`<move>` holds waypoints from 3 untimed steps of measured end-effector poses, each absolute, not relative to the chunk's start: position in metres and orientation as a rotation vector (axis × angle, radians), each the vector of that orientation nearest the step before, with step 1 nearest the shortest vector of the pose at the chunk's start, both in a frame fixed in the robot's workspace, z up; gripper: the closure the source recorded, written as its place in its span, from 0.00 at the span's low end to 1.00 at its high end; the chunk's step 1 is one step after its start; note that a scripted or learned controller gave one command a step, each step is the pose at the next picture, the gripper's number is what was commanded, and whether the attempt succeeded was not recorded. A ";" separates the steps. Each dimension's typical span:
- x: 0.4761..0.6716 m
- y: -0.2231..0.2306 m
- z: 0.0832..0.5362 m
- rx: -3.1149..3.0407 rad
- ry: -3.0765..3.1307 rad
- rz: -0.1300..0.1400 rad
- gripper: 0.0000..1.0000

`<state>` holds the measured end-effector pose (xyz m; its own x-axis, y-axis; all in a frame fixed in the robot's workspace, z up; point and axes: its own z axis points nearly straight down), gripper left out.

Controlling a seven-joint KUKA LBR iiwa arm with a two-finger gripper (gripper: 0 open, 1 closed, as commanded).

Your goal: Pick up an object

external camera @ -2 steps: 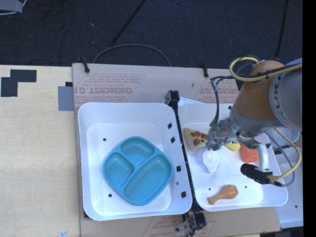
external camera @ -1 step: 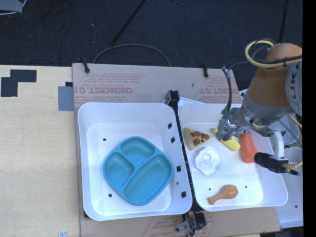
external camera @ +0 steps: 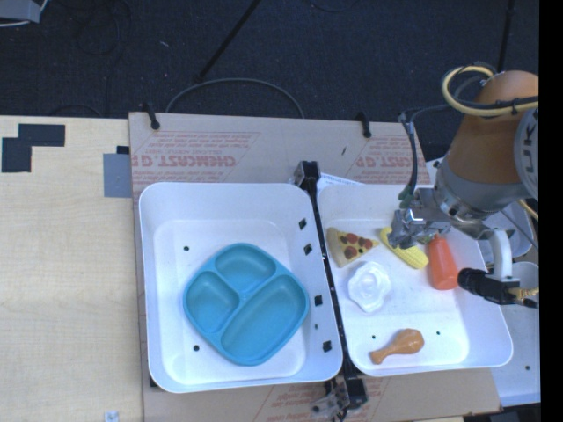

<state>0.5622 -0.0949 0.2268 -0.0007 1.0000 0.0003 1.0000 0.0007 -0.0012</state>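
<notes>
In the right bin (external camera: 493,345) lie a pizza slice (external camera: 349,245), a yellow corn cob (external camera: 406,253), an orange cylinder-shaped toy (external camera: 442,264), a white crumpled piece (external camera: 369,286) and a tan drumstick (external camera: 398,345). My gripper (external camera: 407,233) reaches in from the right and hangs low over the upper left end of the corn cob, close beside the orange toy. The gripper body hides part of the cob, and I cannot make out contact between them.
The left bin (external camera: 167,236) holds a blue divided plate (external camera: 245,302). A black divider (external camera: 318,262) runs between the two bins. The grey and orange arm (external camera: 488,148) covers the right bin's upper right corner.
</notes>
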 end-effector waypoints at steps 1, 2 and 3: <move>0.560 -0.046 0.236 -2.216 -2.224 0.000 1.00; 0.555 0.003 0.241 -2.214 -2.224 0.001 1.00; 0.550 0.049 0.242 -2.213 -2.224 0.003 1.00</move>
